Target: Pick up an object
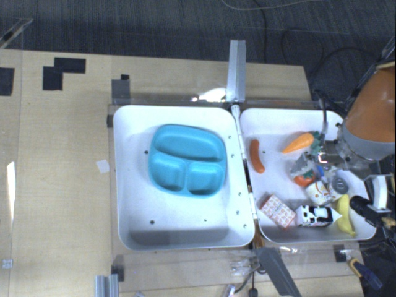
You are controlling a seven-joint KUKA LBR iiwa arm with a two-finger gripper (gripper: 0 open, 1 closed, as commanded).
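Light wood-look surface [55, 184] with a few black marks near the top left, dark carpet behind it and a thin cable trailing across the floor. Two white bins sit side by side on it. The left bin [133, 221] just has a blue divided tray [186, 159] lying flat in it, three compartments, slightly turned.

The right bin [270, 125] is where the clutter is. Going across: a small hot dog toy [257, 156] near the divider, a pink-and-white patterned box [278, 210] lower down, an orange carrot [298, 142] up top, a black-and-white cow figure [317, 215] near the front wall, and a yellow banana [343, 212] by the right corner.

The arm [371, 119] comes in from the right, orange band showing, and its pincer [315, 161] is down in the middle of the pile, just below the carrot, next to something orange-red [303, 179] and a small white cup-ish thing [318, 192]. Too tangled there to tell if the pincer is spread, clenched or grabbing anything.
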